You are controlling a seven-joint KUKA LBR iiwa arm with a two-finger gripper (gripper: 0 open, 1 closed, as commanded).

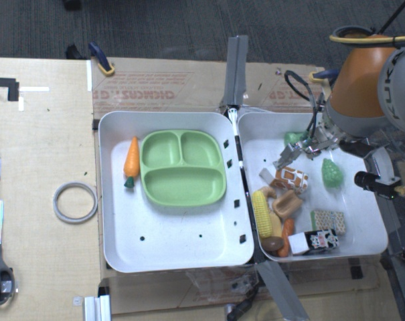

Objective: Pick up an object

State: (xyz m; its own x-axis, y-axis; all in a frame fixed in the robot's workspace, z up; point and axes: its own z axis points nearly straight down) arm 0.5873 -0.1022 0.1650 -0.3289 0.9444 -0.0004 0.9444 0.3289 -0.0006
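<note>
Here the hand [297, 151] hangs open, holding nothing; corn [262, 213] lies below.

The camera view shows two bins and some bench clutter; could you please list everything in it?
bins: 2, white, side by side; left, right
divided tray: 1, green, left bin
toy carrot: 1, orange, left of the tray
toy corn: 1, yellow, right bin
toy food pile: several, mixed colours, right bin
tape ring: 1, grey, bench at left
scissors: 1, grey, bench's left edge
arm: 1, grey and orange, at right
pincer: 1, metallic, over the right bin
</note>
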